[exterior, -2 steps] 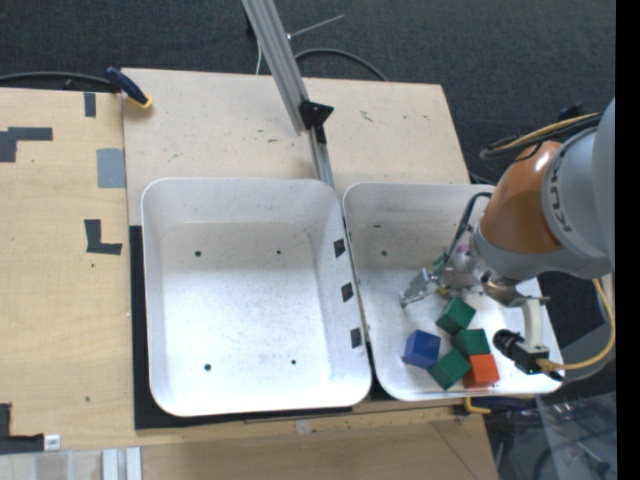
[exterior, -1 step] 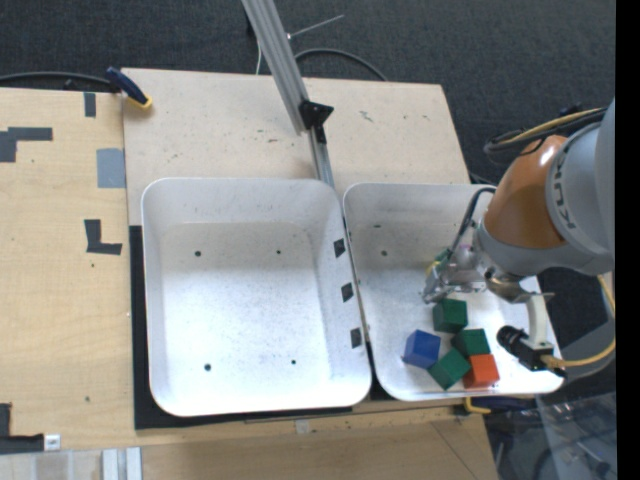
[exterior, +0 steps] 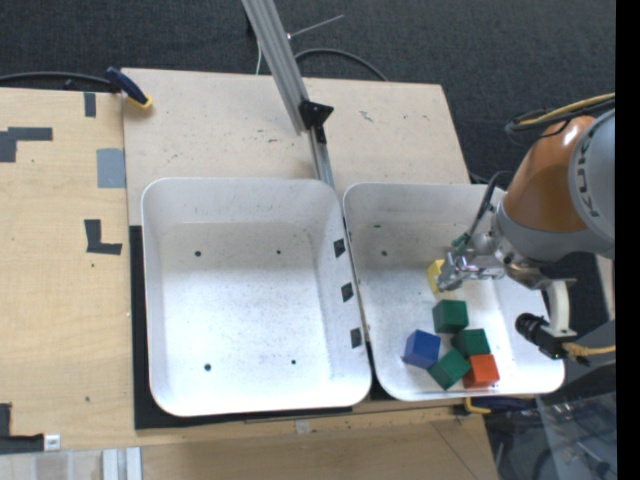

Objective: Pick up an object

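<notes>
My gripper (exterior: 452, 271) hangs low in the right bin (exterior: 400, 218), near its right side, right over a small yellow object (exterior: 436, 271) that peeks out at its left. Whether that object sits between the fingers is hidden by the metal hand. Just below it lies a dark green block (exterior: 450, 315). Further toward the front sit a blue block (exterior: 421, 348), two more green blocks (exterior: 449, 368) and an orange-red block (exterior: 483, 369), clustered together.
The left bin (exterior: 240, 218) stands beside the right one. A slanted metal rail (exterior: 285, 58) runs from the top down to the gap between the bins. The grey and orange arm (exterior: 550, 188) covers the right bin's right edge.
</notes>
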Motion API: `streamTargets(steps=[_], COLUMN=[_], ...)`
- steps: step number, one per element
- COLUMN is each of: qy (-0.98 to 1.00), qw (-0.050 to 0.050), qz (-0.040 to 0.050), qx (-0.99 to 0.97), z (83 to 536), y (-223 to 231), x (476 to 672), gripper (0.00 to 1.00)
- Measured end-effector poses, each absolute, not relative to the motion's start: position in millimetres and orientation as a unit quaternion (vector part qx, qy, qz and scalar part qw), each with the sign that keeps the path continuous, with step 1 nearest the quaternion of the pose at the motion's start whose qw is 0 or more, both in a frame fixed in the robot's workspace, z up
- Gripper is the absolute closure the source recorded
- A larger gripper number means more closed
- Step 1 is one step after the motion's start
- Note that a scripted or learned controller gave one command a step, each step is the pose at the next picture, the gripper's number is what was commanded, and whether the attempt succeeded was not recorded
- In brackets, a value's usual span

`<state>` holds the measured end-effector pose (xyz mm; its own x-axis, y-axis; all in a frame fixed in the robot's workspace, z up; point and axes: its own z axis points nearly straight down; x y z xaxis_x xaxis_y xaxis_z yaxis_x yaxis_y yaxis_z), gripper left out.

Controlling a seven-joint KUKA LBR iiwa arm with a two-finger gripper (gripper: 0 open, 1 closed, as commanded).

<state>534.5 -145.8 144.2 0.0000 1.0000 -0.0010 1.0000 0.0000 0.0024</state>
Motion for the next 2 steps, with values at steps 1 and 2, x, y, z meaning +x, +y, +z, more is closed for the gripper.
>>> streamTargets(steps=[1,2], qy=[0.707,0.707], qw=[0.002,0.003], qz=[0.0007,0.0012], qx=[0.707,0.707], z=[189.6,250.5], y=[-153.2,-159.3], x=[532.7,530.4], gripper=[1.00,1.00])
